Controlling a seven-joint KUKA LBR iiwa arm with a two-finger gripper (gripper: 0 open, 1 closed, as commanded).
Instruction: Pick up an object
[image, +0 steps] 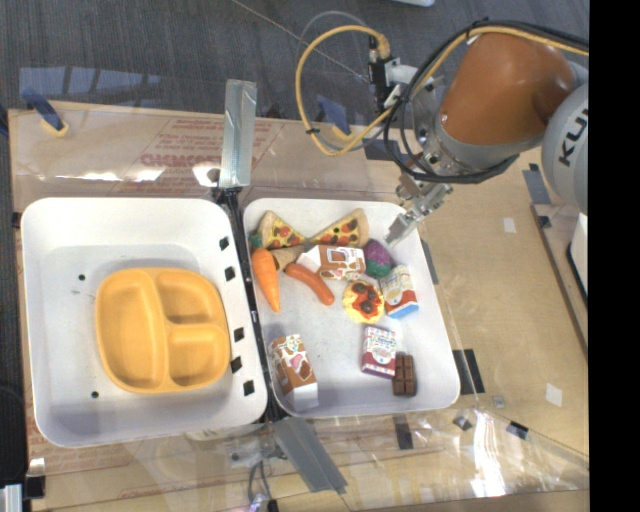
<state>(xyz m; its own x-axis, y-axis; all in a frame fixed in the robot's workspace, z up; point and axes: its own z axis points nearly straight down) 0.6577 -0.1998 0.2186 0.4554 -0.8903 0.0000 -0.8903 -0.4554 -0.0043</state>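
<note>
Over the far right corner of the right bin (440, 345) hangs the gripper (408, 222), and its two thin fingers are slightly apart with nothing between them. Just below it lies the purple toy (379, 258), beside a pizza slice (342, 230). The carrot (265, 279) lies close along the left wall. The chocolate bar (403, 373) sits near the front right rim. Open floor remains in the middle (between the sausage (309, 283) and the small cartons). The left bin (45, 330) carries a yellow divided tray (160, 328).
</note>
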